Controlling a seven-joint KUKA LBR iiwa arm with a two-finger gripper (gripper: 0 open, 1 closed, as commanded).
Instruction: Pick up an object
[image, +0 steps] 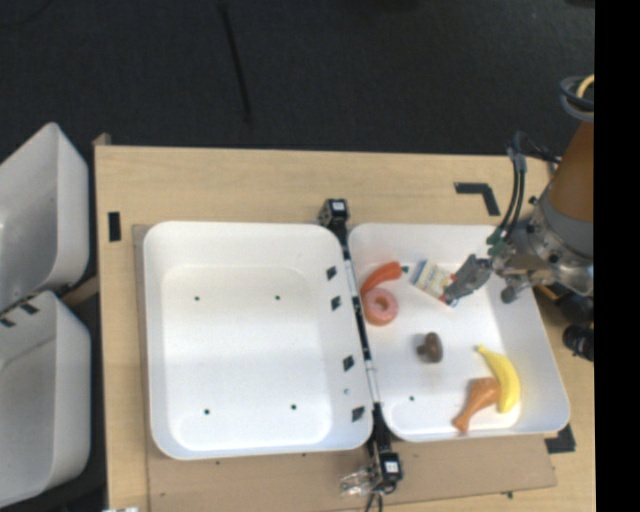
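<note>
The right bin (520, 330) holds several small items. A white and blue packet (429, 277) lies near its back, with an orange carrot-like piece (381, 273) and a pink ring (381, 308) to its left. A brown lump (430, 347) sits in the middle. A yellow banana (502, 378) and an orange toy (475, 403) lie at the front right. My gripper (486, 288) hangs over the bin's back right with its fingers spread apart and nothing between them. Its left finger (462, 283) is right beside the packet.
The left bin (160, 330) stands beside the right one, split from it by a ridge with black clips (352, 330). The wooden bench (250, 180) surrounds both. White objects (35, 300) stand off the bench's left side.
</note>
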